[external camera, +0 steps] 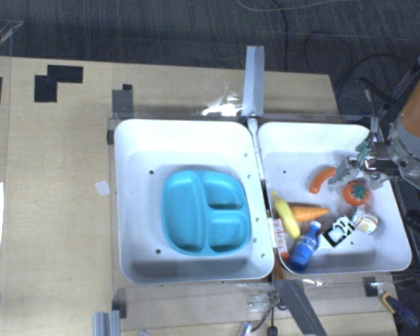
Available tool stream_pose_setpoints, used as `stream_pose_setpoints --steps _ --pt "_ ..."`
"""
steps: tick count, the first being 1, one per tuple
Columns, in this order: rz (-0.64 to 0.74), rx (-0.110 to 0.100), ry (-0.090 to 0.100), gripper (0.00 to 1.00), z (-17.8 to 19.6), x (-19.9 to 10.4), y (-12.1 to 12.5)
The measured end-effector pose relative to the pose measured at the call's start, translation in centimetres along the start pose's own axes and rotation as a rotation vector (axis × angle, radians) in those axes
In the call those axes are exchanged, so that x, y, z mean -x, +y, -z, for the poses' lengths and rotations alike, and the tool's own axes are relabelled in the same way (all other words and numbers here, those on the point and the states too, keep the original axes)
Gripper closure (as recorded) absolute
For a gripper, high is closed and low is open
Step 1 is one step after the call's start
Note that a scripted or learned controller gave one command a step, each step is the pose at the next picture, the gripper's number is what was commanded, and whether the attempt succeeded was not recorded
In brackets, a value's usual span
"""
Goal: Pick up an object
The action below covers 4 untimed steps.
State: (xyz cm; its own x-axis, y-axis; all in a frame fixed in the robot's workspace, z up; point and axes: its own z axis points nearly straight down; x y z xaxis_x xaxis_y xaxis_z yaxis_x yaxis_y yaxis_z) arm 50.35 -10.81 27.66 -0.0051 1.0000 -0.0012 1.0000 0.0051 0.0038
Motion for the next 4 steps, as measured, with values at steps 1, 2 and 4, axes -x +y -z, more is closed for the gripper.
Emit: stream_pose_setpoints --steps 1,2,4 --pt "0.013 -0.002 0.001 0.0 -17.0 1.5 6.8" --pt "-0.07 0.006 0.001 0.0 -18.8 4.2 11.3" --pt "-0.192 0.003 0.001 1.0 -5.1 -3.2 15.8"
